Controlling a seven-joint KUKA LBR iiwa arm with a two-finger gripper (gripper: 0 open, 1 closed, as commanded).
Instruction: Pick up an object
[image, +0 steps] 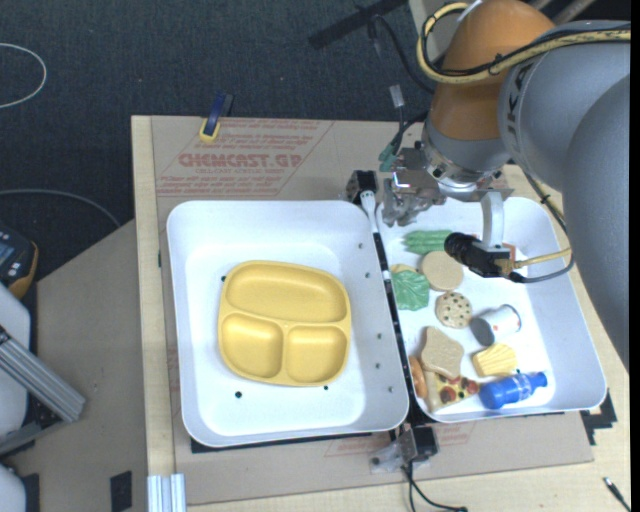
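Cardboard-topped bench (250, 150) carries two bins. Gripper (408, 200) hangs over right bin's (570, 300) far-left corner, above green toy (428, 241); finger state unclear, nothing visibly held. Yellow divided plate (285, 322) lies mid left bin (190, 300).

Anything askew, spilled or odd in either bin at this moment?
Nothing looks spilled or damaged. The yellow divided tray lies flat in the left bin, slightly rotated against its walls. The toy food, including the blue bottle, is crowded along the right bin's left side.
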